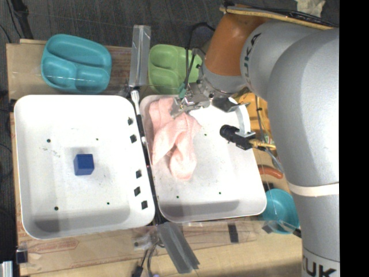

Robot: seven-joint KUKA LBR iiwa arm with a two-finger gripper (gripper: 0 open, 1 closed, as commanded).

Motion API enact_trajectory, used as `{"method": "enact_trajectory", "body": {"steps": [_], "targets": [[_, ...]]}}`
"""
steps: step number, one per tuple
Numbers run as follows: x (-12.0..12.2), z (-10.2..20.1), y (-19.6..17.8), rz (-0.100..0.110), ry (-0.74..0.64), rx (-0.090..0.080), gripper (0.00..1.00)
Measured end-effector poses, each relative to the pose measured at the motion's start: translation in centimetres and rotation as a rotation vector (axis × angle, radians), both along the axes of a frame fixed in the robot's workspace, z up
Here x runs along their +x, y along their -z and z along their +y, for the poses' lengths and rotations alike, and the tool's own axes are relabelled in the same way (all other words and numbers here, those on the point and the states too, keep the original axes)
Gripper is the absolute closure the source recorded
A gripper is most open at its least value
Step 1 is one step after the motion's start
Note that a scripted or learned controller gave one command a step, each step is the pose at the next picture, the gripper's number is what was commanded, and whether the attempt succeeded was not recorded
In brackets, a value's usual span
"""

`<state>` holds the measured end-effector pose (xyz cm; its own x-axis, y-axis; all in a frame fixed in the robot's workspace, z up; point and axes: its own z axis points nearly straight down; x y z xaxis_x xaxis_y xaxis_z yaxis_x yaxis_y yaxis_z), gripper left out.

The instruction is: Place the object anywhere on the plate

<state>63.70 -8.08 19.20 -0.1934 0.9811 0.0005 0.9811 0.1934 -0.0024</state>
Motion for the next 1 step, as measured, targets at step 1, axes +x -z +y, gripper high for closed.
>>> {"method": "enact_trajectory", "body": {"steps": [1], "targets": [[1.96, 4.67, -0.02, -0.002, -0.119, -0.001, 1.0]]}}
